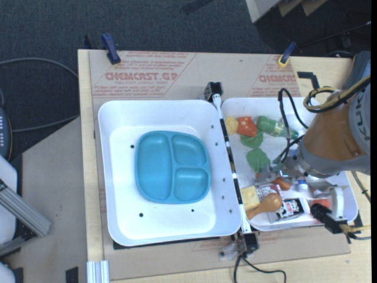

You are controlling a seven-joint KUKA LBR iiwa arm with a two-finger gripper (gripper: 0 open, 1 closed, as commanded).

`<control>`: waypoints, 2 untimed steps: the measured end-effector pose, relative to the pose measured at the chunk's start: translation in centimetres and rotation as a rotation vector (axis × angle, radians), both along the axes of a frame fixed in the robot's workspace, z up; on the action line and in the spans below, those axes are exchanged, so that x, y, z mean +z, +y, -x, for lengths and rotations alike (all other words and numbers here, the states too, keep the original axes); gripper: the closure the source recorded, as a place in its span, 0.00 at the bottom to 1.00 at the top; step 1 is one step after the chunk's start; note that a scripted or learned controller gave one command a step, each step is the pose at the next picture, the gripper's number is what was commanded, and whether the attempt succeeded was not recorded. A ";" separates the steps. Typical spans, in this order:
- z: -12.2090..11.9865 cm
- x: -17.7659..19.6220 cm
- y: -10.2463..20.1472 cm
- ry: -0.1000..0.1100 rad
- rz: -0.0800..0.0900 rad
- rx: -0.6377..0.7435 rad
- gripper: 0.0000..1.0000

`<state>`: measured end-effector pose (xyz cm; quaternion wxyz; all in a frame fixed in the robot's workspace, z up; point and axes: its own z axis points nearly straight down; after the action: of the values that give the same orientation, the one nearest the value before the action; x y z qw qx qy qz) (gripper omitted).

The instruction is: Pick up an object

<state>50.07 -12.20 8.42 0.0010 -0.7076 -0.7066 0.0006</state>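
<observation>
Seen from above the desk (177,69), the grey arm with its orange band (333,137) reaches in from the right and lowers its claw (281,174) into the right-hand shallow white bin (349,200), among a scatter of small toy foods; whether the claw is spread or pressed together cannot be told from here, and nothing can be seen pinched in it. Just beyond the claw, toward the far rim, lies a flat green leaf-shaped piece (257,158), and farther that way a red-and-orange pepper-like toy (248,126), a small yellow piece (231,124) and a green bottle-shaped toy (271,124). On the near side of the claw sit a tan drumstick-shaped toy (266,204), a pale yellow wedge like cheese (250,197) and a small printed black-and-white packet (291,208). Any of these would probably be light, hard plastic, smooth and inclined to skid, so a hold across the narrow waist of the drumstick or the flat sides of the wedge looks safest; the thin leaf would likely be hard to get under. Well to the claw's left, the second white bin (118,122) holds a turquoise plastic plate with three compartments (172,165), with nothing on it.
</observation>
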 end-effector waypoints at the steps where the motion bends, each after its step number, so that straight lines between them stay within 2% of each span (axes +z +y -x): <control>1: -5.0 0.0 2.7 -0.004 0.001 0.003 0.00; 2: -5.0 1.0 2.7 -0.005 0.002 0.001 1.00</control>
<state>55.05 -9.55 9.42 -0.0013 -0.7072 -0.7070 -0.0007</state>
